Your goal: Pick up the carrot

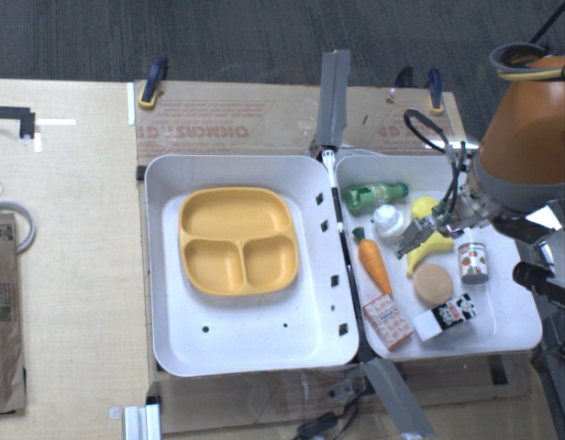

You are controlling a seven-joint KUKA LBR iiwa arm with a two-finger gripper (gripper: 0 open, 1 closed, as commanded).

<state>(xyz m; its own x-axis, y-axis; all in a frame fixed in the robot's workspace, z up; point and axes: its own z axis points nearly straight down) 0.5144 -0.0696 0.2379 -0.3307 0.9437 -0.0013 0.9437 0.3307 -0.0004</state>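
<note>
The gripper (422,236) hangs over the banana (427,248) mid-bin in the right bin (521,337); I cannot tell its state. The carrot (374,262) lies near the bin's left wall, beside a white-capped bottle (387,218) and a red carton (387,320). Descending here would likely grab the banana or nudge those neighbours instead.

- carrot (373,262): lies in the right bin (516,335), near its left wall.
- gripper (416,237): just right of the carrot, over a banana (429,248).
- yellow tray (238,241): left of the carrot, in the left bin (172,328).
</note>
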